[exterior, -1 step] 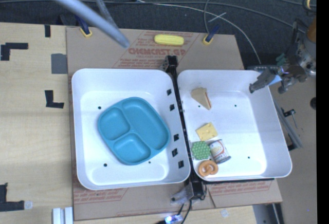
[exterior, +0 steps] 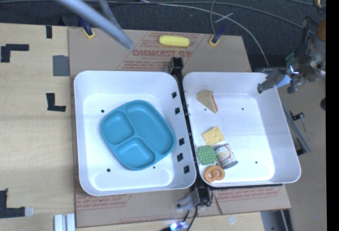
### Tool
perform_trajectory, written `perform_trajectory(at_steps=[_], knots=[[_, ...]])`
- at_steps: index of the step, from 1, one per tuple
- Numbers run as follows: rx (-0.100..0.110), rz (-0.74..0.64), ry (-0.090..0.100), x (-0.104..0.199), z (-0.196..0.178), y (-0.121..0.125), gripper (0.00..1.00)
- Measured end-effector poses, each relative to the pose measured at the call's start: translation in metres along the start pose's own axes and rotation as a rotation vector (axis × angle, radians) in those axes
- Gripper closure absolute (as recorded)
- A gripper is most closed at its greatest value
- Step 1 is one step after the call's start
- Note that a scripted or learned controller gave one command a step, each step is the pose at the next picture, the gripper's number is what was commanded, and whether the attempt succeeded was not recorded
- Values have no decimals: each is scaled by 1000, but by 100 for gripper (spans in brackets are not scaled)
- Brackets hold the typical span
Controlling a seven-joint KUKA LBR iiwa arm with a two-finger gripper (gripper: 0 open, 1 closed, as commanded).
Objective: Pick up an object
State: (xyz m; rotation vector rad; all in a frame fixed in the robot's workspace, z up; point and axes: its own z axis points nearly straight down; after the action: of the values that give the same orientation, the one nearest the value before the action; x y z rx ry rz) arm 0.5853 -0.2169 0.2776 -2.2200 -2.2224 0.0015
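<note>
Gripper (exterior: 274, 80) is seen over the far right rim of the right bin (exterior: 265, 134); whether it is open or closed cannot be told, and nothing is seen held in it.

Candidate objects are all well apart from it, toward the right bin's left side.

Risks, judged:
- Green round item (exterior: 206, 155), small can (exterior: 227, 156) and orange ring (exterior: 214, 174) are packed touching, so a neighbour could be knocked or two caught at once.
- Yellow flat square (exterior: 213, 135) lies flat, so a slip off its edges is likely.
- Tan wedge (exterior: 208, 101) stands alone and is judged the safest target.

Counts:
- Right bin: five items, one of each.
- Left bin (exterior: 85, 118): one blue divided plate (exterior: 137, 133).
- Cardboard beyond the bins: one yellow oblong piece (exterior: 174, 41).
- Bins: two.
</note>
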Motion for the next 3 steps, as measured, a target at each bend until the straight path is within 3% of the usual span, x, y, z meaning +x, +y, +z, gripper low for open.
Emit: perform_trajectory(at_steps=[3], knots=[[6, 0, 1, 9, 163, -28, 0]])
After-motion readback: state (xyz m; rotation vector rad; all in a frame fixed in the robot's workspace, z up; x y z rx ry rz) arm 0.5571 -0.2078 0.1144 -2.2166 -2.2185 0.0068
